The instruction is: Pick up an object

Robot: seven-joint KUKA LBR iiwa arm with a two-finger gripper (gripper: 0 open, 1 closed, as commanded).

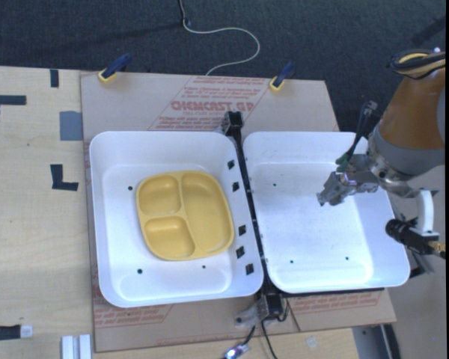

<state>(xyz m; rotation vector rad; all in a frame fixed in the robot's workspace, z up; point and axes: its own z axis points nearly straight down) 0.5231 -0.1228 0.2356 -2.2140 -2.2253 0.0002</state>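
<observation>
yellow divided plate (185, 215) sitting in the left bin (108, 200), gripper (331, 194) hovering over the right bin (307, 268), nothing visibly in it, can't tell its state

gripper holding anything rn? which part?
Nothing. The gripper hangs over the right bin with nothing between its fingers; the yellow divided plate lies in the left bin.

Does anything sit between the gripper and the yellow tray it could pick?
Yes: the gripper hangs over the right bin, while the yellow tray lies in the left bin. The bins' adjoining walls separate them; no loose object intervenes.
</observation>
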